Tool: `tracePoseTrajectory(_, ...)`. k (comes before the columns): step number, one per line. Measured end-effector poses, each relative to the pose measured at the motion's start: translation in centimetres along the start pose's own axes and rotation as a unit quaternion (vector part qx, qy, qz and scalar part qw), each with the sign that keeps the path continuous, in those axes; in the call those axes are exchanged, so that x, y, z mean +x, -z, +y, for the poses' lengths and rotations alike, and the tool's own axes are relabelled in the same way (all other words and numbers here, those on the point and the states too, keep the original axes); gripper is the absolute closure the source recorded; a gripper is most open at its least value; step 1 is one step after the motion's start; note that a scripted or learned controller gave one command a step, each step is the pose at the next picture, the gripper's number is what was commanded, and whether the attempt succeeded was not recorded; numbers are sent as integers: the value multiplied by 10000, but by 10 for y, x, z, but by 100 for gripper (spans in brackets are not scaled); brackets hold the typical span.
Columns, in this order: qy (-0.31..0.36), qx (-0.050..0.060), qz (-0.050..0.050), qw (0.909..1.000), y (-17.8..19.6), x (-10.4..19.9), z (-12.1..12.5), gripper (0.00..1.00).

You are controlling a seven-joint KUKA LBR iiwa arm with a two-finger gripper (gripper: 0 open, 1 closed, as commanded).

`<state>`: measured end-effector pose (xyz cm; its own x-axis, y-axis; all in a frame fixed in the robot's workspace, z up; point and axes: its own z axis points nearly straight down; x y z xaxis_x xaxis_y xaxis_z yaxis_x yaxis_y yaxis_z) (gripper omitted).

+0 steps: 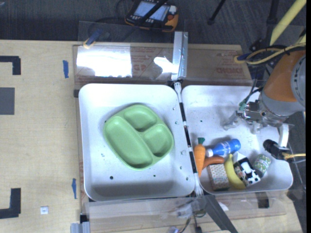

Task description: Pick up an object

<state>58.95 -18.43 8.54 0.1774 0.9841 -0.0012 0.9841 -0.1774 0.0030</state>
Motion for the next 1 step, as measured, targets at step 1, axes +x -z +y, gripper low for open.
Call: tracePoseTrajectory(1, 356, 23, 10, 9994, 79, 51, -44, 0)
